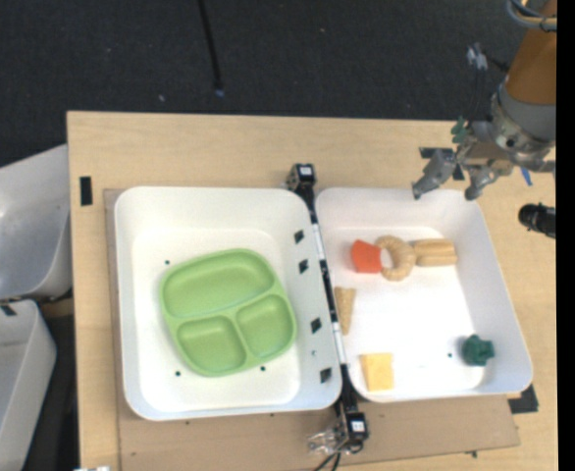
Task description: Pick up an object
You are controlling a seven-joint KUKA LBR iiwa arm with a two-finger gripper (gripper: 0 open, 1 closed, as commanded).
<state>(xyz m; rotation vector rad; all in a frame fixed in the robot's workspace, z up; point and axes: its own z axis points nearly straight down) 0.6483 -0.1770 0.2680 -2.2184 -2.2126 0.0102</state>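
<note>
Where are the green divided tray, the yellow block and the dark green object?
green divided tray [229, 311]: camera view, middle of tray.
yellow block [377, 370]: camera view, top face.
dark green object [478, 349]: camera view, its middle.

light: even, bright overhead — bins [405, 214] glaring white | shadows: soft, faint | focus: slightly blurring throughout — grainy dark floor [268, 37]

We are looking down on a pale wooden bench [268, 145] standing on dark carpeted floor [121, 37], with a black cable [207, 32] trailing across that floor.
</note>
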